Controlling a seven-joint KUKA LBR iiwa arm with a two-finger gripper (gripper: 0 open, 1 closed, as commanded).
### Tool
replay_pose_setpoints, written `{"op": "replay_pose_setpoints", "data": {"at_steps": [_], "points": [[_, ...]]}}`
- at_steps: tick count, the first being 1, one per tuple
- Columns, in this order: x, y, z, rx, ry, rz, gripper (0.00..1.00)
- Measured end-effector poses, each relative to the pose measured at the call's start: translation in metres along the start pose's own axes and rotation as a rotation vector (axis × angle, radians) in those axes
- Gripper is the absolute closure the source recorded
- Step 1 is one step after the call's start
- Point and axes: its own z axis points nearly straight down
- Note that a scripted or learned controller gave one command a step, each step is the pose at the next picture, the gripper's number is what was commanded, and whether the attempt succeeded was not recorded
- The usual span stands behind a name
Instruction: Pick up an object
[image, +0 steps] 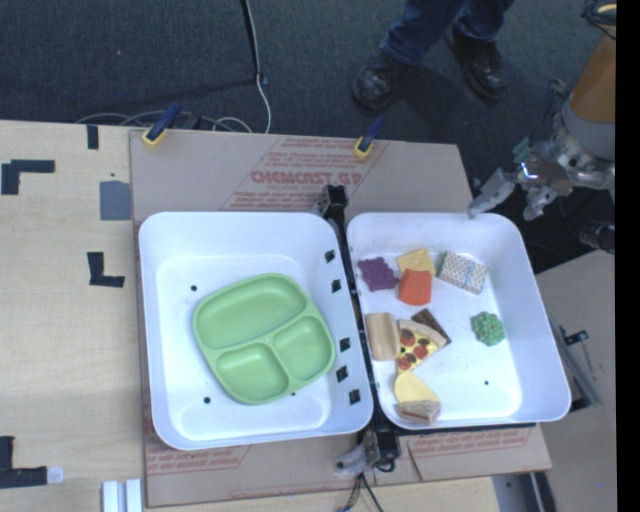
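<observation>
The task is not begun, as I judge it. The gripper (508, 188) hangs at 2 o'clock, just beyond the right bin (535, 330), its fingers spread open and holding nothing. The toy foods, such as the orange block (415, 287), all lie inside.

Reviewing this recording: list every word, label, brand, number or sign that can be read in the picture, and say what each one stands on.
"CHEMCAST GP": my best reading of the large red print on the brown cardboard sheet under the two bins, seen upside down and blurred, so uncertain.
Smaller red print on the same sheet, above and beside that word and along its front edge: too blurred to read.
Black tape marks on the wooden bench: shapes, not letters.
</observation>
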Motion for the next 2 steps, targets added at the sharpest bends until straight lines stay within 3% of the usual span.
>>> {"op": "replay_pose_setpoints", "data": {"at_steps": [1, 2], "points": [[0.045, 0.011, 0.144, 0.013, 0.005, -0.003, 0.0], [0.1, -0.029, 0.175, -0.002, 0.0, 0.0, 0.0]]}}
